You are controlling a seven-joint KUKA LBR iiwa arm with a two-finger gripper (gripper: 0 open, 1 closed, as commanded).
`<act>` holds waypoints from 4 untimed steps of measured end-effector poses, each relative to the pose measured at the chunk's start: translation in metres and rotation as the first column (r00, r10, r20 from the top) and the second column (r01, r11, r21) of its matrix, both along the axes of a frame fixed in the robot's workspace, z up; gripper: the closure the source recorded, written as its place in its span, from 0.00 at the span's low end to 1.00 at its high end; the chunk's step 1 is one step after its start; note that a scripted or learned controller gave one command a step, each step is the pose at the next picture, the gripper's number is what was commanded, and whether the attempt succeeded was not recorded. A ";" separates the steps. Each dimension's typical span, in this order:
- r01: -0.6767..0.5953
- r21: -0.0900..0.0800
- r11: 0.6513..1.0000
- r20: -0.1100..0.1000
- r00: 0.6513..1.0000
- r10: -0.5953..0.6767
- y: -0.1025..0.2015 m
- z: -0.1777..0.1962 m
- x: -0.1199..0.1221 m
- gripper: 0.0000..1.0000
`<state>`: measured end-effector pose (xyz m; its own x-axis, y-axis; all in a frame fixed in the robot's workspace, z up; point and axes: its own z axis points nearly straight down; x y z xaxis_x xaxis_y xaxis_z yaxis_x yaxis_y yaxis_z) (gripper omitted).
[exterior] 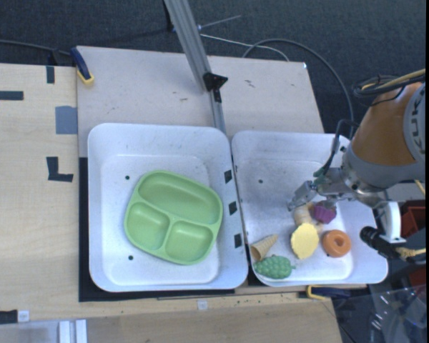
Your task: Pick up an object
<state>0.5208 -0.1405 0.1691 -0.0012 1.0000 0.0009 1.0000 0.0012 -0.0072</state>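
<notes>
beside the purple toy [323, 211] the claw [301, 196] hangs low, presumably lining up a pick; whether it's clenched i cannot tell.

My arm [386, 138] is grey and orange. 2 white bins [107, 191]: a light green tray [173, 216]; purple [323, 211], yellow [304, 241], orange [336, 243], dark green [273, 266] toys.
</notes>
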 end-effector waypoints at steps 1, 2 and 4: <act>0.000 0.001 1.000 -0.002 1.000 0.000 0.003 -0.064 -0.006 0.00; 0.000 -0.002 1.000 0.006 1.000 0.000 0.003 -0.080 -0.006 0.00; 0.000 -0.002 1.000 0.011 1.000 0.000 -0.003 -0.010 -0.001 1.00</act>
